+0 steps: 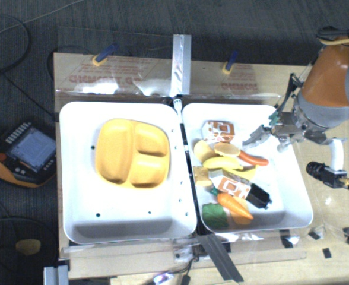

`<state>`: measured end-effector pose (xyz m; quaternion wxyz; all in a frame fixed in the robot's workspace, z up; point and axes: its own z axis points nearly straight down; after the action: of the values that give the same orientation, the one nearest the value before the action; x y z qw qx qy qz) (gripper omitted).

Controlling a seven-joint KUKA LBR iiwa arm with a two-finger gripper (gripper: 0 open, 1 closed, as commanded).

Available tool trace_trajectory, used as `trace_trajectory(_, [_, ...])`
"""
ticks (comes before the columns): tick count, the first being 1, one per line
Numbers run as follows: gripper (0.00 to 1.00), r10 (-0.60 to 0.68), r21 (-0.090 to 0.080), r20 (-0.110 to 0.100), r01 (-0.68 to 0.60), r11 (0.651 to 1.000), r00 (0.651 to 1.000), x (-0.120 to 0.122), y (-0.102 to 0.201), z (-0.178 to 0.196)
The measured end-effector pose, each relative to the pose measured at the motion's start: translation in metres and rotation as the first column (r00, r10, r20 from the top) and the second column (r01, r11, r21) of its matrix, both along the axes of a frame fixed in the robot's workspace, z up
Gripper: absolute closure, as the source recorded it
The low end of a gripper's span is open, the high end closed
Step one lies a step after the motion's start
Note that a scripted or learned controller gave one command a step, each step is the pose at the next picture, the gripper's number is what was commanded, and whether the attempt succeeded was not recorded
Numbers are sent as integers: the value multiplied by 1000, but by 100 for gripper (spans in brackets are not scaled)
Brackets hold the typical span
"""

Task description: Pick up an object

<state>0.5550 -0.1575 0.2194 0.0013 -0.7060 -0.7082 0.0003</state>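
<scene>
Plainly, the gripper (pixel 263 136) hangs with fingers spread and nothing between them, just right of and above the sausage (pixel 253 157) in the right bin (pixel 293 189); the sausage lies on top of the toy-food heap, left of the gripper; it looks light, stiff and smooth, probably slippery; best pinched across its middle, narrow way.

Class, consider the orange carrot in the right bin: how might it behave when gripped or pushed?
The carrot looks smooth and tapered, so it may slip from a pinch. Being rounded, it probably rolls if nudged. It leans on the green item, which could shift too.
</scene>
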Motion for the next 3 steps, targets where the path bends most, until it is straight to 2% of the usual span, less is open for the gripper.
trace_trajectory(1, [0,224,1,1,-224,975,975,3,39,-107])
trace_trajectory(2, [100,223,4,1,-223,975,975,3,40,-99])
trace_trajectory(3, [0,223,4,0,-223,975,975,3,40,-99])
